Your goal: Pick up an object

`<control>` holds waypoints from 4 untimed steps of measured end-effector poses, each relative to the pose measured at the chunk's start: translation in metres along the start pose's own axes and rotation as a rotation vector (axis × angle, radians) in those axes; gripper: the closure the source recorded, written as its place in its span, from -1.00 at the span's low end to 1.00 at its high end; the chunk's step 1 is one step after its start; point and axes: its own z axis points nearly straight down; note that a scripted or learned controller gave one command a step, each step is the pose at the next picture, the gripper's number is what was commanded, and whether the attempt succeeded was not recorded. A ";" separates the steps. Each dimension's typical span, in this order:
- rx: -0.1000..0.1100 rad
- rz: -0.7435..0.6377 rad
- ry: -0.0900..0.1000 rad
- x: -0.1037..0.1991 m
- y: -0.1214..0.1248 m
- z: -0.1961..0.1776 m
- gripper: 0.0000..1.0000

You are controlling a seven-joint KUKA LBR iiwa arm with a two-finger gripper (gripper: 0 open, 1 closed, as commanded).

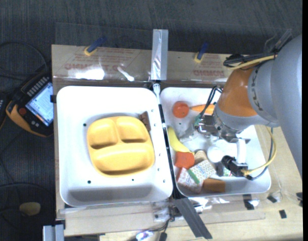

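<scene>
The right bin [254, 185] holds a pile of small objects: an orange ball [181, 109], a yellow banana [177, 141], an orange-red cup-like piece [184, 159], a green and white patterned packet [201, 171], a brown block [214, 186] and a white round piece [214, 151]. My gripper [208, 127] reaches down into the middle of this bin, just right of the banana and below the ball. The wrist and its orange band [237, 95] cover it from above.
The left bin [73, 182] carries a yellow divided tray [120, 143] with a small brown object [144, 118] at its upper right corner. A handheld pendant [35, 106] lies off the bench at the left. Blue clips [95, 45] pin the plastic sheet at the back edge.
</scene>
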 end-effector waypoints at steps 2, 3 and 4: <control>-0.014 -0.246 -0.003 -0.015 -0.048 0.003 -1.00; -0.019 -0.574 -0.009 -0.025 -0.069 0.003 -1.00; -0.006 -0.705 -0.006 -0.025 -0.071 0.001 -1.00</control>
